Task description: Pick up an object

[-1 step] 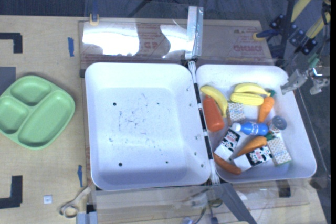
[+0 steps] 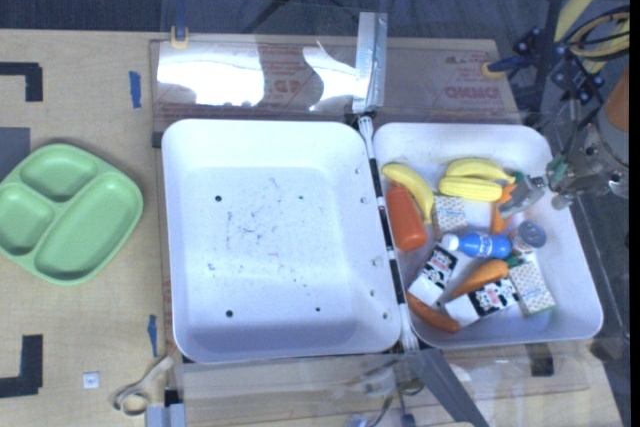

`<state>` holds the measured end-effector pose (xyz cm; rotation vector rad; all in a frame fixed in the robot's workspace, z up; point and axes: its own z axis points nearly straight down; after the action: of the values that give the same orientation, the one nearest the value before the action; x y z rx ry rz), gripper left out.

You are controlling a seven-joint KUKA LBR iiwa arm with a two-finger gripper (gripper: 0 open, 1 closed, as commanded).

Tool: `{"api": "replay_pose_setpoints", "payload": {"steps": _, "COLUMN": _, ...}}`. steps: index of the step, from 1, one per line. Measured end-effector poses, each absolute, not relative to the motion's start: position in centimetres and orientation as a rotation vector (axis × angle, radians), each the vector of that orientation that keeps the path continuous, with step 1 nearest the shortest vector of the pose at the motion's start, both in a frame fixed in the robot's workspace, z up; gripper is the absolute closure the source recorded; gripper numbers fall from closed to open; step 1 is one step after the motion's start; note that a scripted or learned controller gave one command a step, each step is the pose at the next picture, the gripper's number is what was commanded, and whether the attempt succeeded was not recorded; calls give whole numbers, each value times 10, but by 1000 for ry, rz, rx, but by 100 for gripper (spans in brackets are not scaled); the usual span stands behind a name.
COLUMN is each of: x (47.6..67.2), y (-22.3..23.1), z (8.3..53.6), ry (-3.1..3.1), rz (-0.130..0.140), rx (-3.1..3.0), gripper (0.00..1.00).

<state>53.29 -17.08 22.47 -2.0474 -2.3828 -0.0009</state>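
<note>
A: Where does the claw [image 2: 548, 183] sit?
B: Over the right white bin's [image 2: 575, 260] far right edge; finger state cannot be determined.
A: Nearest object?
B: Yellow plastic bananas [image 2: 478, 180], just left, long axis running left-right.

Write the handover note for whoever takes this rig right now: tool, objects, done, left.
Tool: at the right bin's upper right edge, above the objects; whether it is open or shut cannot be read, and nothing is seen held.
Objects: all piled in the right bin: bananas, an orange cylinder, a blue and white bottle, a carrot, small cartons.
Green divided plate sits on the bench at far left.
Done: no pick yet.
Left: grasp and lift one object.
</note>
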Motion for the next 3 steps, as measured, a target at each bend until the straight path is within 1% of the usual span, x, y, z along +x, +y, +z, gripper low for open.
{"api": "replay_pose_setpoints", "payload": {"steps": 1, "x": 590, "y": -168, "z": 164, "ry": -2494, "rz": -3, "rx": -1916, "gripper": 0}}
{"api": "replay_pose_setpoints", "payload": {"steps": 2, "x": 587, "y": -204, "z": 94, "ry": -2458, "rz": -3, "rx": -1962, "gripper": 0}}
{"api": "replay_pose_setpoints", "payload": {"steps": 3, "x": 588, "y": -204, "z": 105, "ry": -2459, "rz": -7, "rx": -1966, "gripper": 100}}
